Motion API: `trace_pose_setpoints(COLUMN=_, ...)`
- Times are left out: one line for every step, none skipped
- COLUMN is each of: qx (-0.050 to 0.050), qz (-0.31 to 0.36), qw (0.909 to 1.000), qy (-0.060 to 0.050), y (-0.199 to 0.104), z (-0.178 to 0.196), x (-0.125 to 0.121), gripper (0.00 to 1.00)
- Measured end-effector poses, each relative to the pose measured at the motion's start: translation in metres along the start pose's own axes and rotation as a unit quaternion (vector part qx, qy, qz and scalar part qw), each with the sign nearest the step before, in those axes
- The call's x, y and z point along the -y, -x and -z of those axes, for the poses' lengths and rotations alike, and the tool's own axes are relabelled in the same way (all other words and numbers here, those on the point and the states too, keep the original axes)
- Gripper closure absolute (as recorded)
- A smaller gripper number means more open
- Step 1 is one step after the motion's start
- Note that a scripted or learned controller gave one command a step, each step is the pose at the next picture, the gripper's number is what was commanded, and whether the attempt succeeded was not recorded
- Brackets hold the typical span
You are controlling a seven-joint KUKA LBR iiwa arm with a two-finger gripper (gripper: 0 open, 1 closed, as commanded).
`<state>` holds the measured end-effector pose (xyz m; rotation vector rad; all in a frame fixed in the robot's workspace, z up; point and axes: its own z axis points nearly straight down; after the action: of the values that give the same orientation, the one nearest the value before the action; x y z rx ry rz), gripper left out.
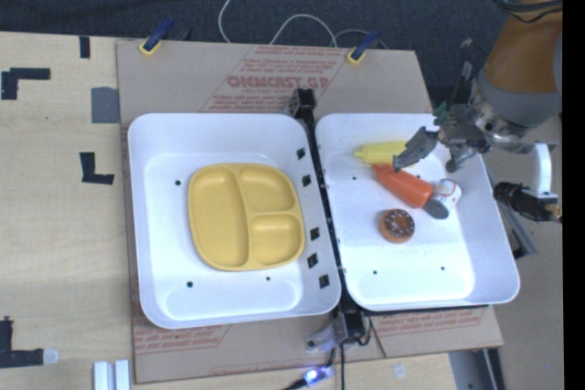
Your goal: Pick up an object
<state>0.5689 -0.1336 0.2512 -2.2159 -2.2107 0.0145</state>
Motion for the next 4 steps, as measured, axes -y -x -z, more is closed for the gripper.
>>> trace_pose_setpoints(qx=0.001, qz=0.002, qw=1.0, qy=0.007, y=0.0, z=0.008, x=-0.002, gripper=0.0)
trace_pose_setpoints(qx=0.001, qz=0.002, qw=1.0, qy=0.005, y=0.002, z=-0.053, x=-0.009, gripper=0.0)
trace_pose_setpoints(qx=0.001, qz=0.002, qw=1.0, qy=0.006, y=0.004, z=-0.113, x=-0.015, gripper=0.0)
trace_pose_setpoints(qx=0.001, qz=0.002, qw=1.0, qy=0.006, y=0.004, z=-0.166, x=-0.016, gripper=0.0)
